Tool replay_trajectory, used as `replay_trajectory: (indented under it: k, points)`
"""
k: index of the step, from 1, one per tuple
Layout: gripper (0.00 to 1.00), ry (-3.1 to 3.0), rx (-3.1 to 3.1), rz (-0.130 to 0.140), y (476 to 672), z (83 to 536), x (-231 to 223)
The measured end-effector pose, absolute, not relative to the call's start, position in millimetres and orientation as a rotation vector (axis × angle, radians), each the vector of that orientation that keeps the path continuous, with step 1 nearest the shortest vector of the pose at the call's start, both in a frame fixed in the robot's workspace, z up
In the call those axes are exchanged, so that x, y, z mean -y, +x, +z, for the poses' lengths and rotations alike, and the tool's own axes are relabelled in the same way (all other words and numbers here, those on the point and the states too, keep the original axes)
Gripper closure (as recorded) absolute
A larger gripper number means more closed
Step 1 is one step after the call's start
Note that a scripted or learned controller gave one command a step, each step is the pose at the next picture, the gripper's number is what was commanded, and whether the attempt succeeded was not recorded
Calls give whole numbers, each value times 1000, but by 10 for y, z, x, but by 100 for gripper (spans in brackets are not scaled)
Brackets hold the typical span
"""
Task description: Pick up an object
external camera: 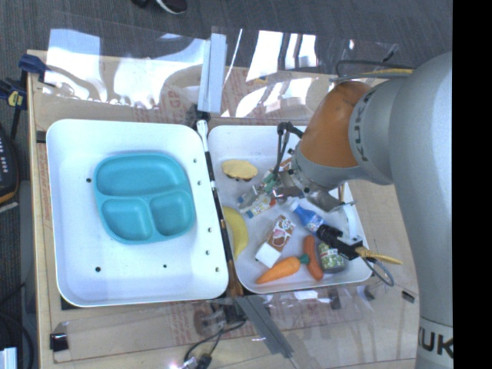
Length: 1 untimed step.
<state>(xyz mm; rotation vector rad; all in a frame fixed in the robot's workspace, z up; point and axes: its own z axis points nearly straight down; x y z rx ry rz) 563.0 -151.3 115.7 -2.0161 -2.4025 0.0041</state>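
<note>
My gripper point(270, 191) hangs low over the middle of the right bin point(231, 141), at the end of the grey arm with the orange band point(334, 129). A small pale blue and green item point(252, 200) lies right at its tip. Whether they touch is unclear. Around it lie a tan round cookie-like piece point(240, 169), a yellow banana point(237, 231), a brown and white packet point(280, 234), a blue bottle point(307, 220), an orange carrot point(280, 269), a red-orange carrot point(314, 257) and a green piece point(334, 260).
The left bin point(69, 141) holds a teal divided tray point(144, 195). The arm covers the right bin's far right part. A clear plastic sheet lies behind the bins.
</note>
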Motion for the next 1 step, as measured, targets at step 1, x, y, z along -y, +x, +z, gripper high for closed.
replay_trajectory:
  k: [1]
  points:
    - [0,-1992,2432,-1,5889,931,1539]
